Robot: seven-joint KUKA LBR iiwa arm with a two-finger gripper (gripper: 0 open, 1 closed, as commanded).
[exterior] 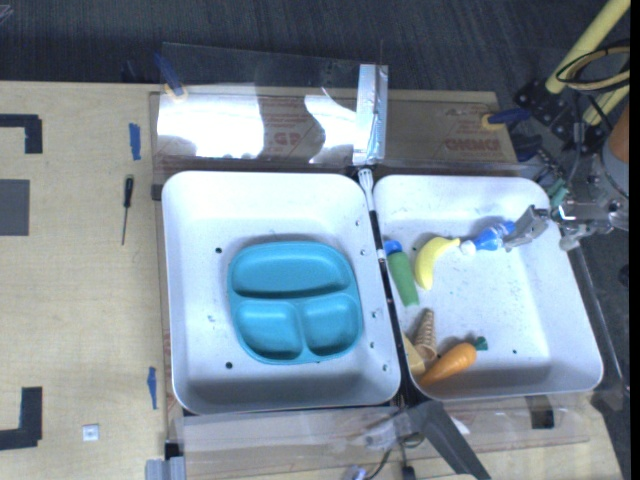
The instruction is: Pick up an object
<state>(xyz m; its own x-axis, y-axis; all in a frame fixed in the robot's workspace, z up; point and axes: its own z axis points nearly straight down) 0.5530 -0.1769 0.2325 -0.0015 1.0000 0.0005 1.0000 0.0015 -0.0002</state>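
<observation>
**Arm Poised at Edge of Toy-Filled Bin**

Two shallow white plastic bins sat side by side on a pale wooden desk (pixel 70 298), viewed from above. The left bin (pixel 190 218) held a blue plastic divided plate (pixel 294 298) with three compartments, lying flat near its centre. The right bin (pixel 540 318) held a scatter of toy food: a green cylindrical toy with a blue cap (pixel 401 273) lay against the bin's left wall, just beside a yellow plastic banana (pixel 432 257). A small blue-and-white bottle-like toy (pixel 484 239) lay right of the banana, close to its tip. Nearer the camera, a tan waffle ice-cream cone toy (pixel 423 331) rested beside an orange plastic carrot with a green top (pixel 450 360), the two touching or nearly so at the bin's near left corner.

The grey robot gripper (pixel 530 223) reached in from the right, over the far right part of the right bin, its tip just right of the blue-and-white toy. Whether the jaws were released or clenched could not be told, and nothing could be seen between them. Yellow and black cables (pixel 590 38) trailed behind the arm at the far right.
</observation>
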